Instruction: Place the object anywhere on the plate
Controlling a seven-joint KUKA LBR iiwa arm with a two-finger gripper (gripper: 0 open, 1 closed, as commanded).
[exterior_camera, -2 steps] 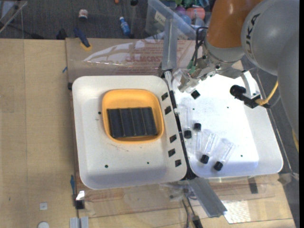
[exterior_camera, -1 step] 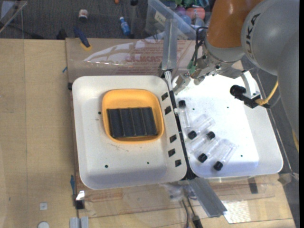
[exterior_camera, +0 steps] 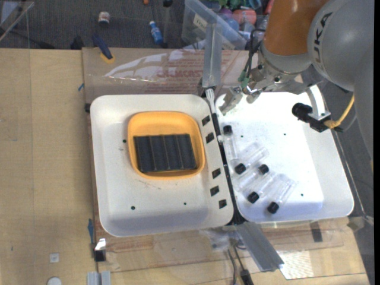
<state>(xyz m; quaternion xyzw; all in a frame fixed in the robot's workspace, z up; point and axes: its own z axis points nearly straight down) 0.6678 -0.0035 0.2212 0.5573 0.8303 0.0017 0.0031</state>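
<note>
An orange plate (exterior_camera: 134, 125) sits in the left bin (exterior_camera: 113, 209). A black ridged rectangular object (exterior_camera: 165, 152) lies flat on the plate, filling most of its middle. My gripper (exterior_camera: 240, 97) hangs over the far left corner of the right bin (exterior_camera: 323, 183), near the divider and well to the right of the plate. It looks open, with nothing between its fingers.
Several clear vials with black caps (exterior_camera: 256, 177) lie scattered in the left half of the right bin. A clear tub of coloured items (exterior_camera: 228, 5) stands behind the bins. The grey arm (exterior_camera: 338, 22) reaches in from the upper right.
</note>
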